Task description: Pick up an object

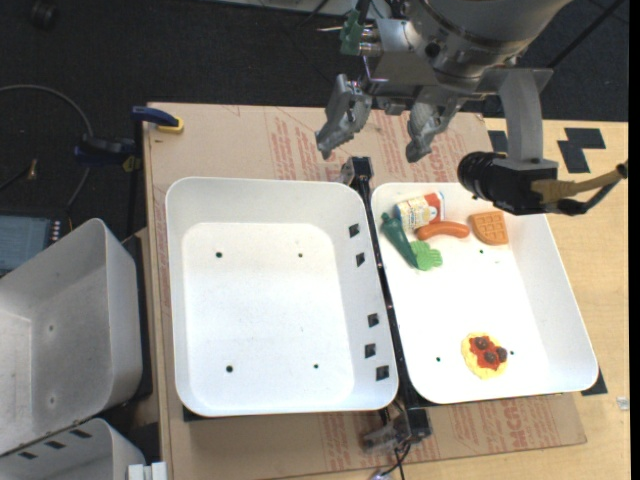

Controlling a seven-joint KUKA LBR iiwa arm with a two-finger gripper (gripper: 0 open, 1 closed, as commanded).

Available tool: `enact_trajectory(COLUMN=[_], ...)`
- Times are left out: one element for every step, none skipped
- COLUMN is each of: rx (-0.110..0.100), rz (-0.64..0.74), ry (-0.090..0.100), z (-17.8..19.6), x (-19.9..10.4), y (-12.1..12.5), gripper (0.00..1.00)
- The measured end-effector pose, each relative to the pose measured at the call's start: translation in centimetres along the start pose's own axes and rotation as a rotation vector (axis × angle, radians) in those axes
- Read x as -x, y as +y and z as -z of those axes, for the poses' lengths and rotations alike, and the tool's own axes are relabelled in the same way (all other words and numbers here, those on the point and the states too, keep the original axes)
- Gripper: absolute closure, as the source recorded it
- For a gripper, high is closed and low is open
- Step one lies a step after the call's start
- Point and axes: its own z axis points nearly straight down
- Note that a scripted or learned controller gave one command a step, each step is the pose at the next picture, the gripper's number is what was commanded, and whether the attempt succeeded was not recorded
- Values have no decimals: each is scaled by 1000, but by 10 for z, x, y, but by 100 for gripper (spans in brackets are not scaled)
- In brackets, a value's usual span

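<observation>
Fingers (336, 133) of the gripper (375, 140) hang spread and empty, with the green toy (410, 245) lying just below-right of them, its long axis slanting down-right in the right bin (560, 298).

white bins on bench: 2, left bin (200, 208) and right bin (560, 298), side by side
grey tubs off bench, left edge: 1 whole (60, 318), plus part of another at the bottom left corner (70, 453)
objects in right bin: 5 total
green toys: 1 (410, 246)
small cartons, white with red: 1 (418, 209)
orange-red sausages: 1 (442, 231)
tan waffle pieces: 1 (488, 227)
yellow discs with red topping: 1 (485, 355)
robot arms: 1
gripper (375, 148): 1, fingers: 2 (340, 128)
clamps at bench's far left corner: 2, one yellow-tipped (160, 120), one dark (100, 150)
black clips along the seam between bins: 5 or so, small, hard to count exactly
</observation>
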Motion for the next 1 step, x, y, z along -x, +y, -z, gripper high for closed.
enact_trajectory(rx=[0], rz=[-1], ry=[-1], z=[0], x=[-53], y=[-35], gripper=[0])
